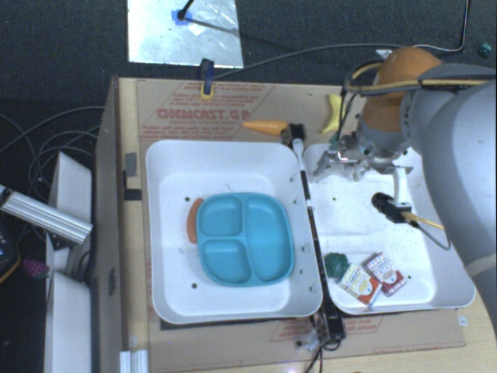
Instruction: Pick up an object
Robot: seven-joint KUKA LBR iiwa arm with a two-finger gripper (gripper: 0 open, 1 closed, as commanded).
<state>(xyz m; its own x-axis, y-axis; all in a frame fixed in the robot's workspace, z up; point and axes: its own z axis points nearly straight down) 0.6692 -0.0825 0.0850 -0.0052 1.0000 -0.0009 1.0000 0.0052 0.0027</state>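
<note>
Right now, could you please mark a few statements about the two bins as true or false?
1. The blue divided plate lies in the left bin. True.
2. An orange sausage-shaped item lies beside the plate's left edge. True.
3. The small snack packets sit in the left bin. False: they lie in the right bin.
4. The end effector hovers over the plate. False: it is over the right bin's far end.

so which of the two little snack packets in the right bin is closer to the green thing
The yellowish packet, lying right beside the green object at the right bin's near-left corner. The red packet lies on its far side, further right.
</note>
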